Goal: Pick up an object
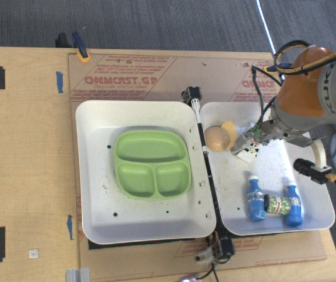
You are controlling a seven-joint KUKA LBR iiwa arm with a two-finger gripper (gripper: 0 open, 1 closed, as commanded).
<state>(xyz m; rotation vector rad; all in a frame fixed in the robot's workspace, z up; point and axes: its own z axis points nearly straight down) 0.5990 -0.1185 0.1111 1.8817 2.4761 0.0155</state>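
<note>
Camera view looks down on two white bins on the table, and the arm (309,87) reaches in from the right over the right bin (274,175). Its end effector (247,143) hangs low near that bin's upper left, and I can't tell what it's doing at the tip, it's too small and cluttered there. Just to its left sits a tan, egg-like ball (217,138) with a paler yellow lump (229,131) touching it. They look light, rigid and smooth, so likely to roll or squirt out; I'd say a pinch straight across the widest part is the best bet. Well apart, at the bin's lower edge, two blue bottles (255,200) stand either side of a green can (278,204) lying flat: light, hard, round-sided, best taken across the body. Over in the left bin (97,175) lies a green divided plate (153,163), thin-rimmed and awkward to take.
</note>
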